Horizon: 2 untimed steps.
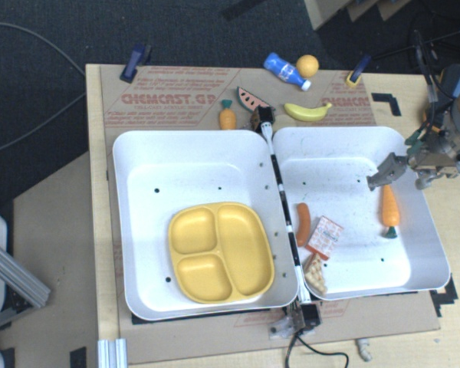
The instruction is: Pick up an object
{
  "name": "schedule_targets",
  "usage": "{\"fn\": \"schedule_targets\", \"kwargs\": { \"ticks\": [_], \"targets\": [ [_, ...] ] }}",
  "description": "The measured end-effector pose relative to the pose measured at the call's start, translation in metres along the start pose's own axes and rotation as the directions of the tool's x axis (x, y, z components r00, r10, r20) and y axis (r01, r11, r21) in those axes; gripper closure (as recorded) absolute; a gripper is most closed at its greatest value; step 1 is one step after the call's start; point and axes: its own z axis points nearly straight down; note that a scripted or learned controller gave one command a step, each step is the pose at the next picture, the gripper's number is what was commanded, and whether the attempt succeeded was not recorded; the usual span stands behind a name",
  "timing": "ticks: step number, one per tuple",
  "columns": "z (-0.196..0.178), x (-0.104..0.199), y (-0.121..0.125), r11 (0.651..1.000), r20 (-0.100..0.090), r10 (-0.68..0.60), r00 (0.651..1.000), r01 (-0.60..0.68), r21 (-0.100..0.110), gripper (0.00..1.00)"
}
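At the frame's right edge the gripper hovers, fingers spread and holding nothing, just above the carrot in the right bin; approach step, next descend and clench

Bright light is falling from above, and the white bins are glaring so much that their walls are washing out. A soft shadow is lying inside the bins' upper walls. The yellow tray is looking clear and sharp. Far from the bins, the dark floor is staying dim. The gripper is looking a little blurry.
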Motion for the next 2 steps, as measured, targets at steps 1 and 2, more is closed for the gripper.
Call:
{"fn": "schedule_targets", "kwargs": {
  "ticks": [1, 2],
  "targets": [
    [0.025, -0.066, 0.049, 1.000, 0.002, 0.001, 1.000, -0.001, -0.001, 0.00],
    [0.190, -0.075, 0.049, 1.000, 0.001, 0.000, 1.000, 0.000, -0.002, 0.00]
  ]
}}
